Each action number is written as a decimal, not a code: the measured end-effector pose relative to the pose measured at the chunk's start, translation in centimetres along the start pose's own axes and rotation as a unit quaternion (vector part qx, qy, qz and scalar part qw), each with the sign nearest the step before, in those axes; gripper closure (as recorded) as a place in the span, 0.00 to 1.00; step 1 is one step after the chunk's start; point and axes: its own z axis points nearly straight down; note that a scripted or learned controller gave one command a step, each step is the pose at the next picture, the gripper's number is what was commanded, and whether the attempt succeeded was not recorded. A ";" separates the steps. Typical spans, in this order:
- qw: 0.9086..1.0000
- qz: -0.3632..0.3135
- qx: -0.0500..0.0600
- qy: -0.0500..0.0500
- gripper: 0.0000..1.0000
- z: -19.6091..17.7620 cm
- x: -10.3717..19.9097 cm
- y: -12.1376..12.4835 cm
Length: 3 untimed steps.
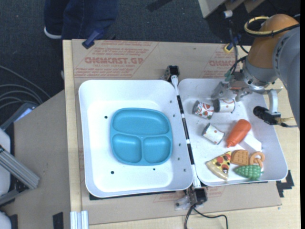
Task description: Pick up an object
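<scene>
Hovering end effector [224, 99], crumpled can [204, 109], smooth orange carrot [238, 132]

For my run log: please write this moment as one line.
end effector: over right bin, by can | grasp: unclear | left bin: blue tray | right bin: orange toy, pizza

Bench [143, 56]: brown protective paper printed with red lettering, spanning the middle of the frame.
Left bin [93, 128]: white, shallow, lying directly on the bench, centre-left.
Right bin [276, 151]: white, shallow, touching the left bin's right edge.
</scene>
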 end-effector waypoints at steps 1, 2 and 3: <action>1.000 0.000 0.003 0.002 0.00 1.1 2.9 -0.1; 1.000 0.000 0.002 0.001 0.00 1.0 2.5 -0.1; 1.000 0.000 0.003 0.002 0.00 1.0 6.9 -0.1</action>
